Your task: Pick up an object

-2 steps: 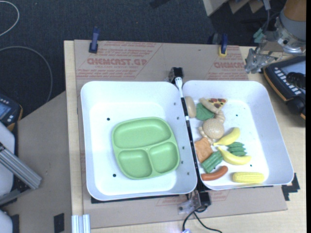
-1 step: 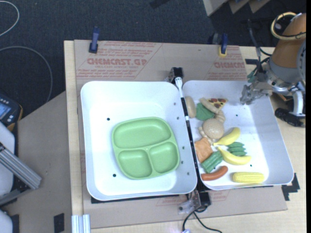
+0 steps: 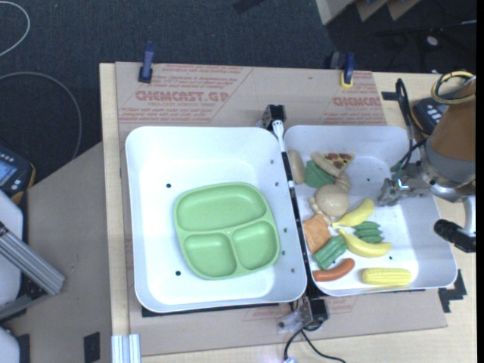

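So I'm looking down at the bench (image 3: 227, 89) with the two white bins side by side. Nearest to me in the right bin (image 3: 423, 271) there's a corn cob (image 3: 386, 277) lying along the near wall, with a red sausage (image 3: 333, 271) just to its left. A bit farther back sit a green veggie piece (image 3: 330, 252), an orange chunk (image 3: 315, 233) touching it, and a yellow banana (image 3: 366, 246) with a green bean-looking thing (image 3: 369, 231) resting against it. Another yellow piece (image 3: 357, 214) lies just past those, next to a round beige item (image 3: 331, 200). Toward the far end of that bin I can see a pizza slice (image 3: 333, 159) and a green leafy bit (image 3: 318, 174), all bunched in the bin's left half.

The left bin (image 3: 151, 203) holds a green divided plate (image 3: 225, 229), sitting flat, roughly in the middle.

The arm (image 3: 454, 138) comes in from the right, and the gripper (image 3: 393, 188) hangs over the right bin's right side, near the yellow piece but apart from the pile. I honestly can't tell how the claw stands from this angle, and I see nothing in it.
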Tool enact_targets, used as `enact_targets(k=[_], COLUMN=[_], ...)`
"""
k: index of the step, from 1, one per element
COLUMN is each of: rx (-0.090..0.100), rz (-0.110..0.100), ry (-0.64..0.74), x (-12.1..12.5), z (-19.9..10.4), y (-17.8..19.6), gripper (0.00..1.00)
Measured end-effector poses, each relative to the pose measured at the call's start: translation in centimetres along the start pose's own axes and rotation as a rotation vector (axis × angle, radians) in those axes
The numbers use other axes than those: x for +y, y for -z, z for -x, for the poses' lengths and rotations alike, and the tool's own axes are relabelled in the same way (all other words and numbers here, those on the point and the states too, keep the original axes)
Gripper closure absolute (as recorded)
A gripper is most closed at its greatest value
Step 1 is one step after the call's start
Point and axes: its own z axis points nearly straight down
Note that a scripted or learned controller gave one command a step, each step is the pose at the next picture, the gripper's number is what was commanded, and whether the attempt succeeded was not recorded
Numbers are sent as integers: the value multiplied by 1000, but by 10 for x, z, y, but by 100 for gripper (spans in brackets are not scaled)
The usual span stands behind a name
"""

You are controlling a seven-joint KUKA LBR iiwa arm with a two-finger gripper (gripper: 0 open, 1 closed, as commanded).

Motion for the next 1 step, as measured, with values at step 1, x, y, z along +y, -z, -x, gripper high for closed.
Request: enact_targets(k=[1], rx=[2], rz=[3], ry=[4], x=[-99], z=[-58], y=[25], gripper=[100])
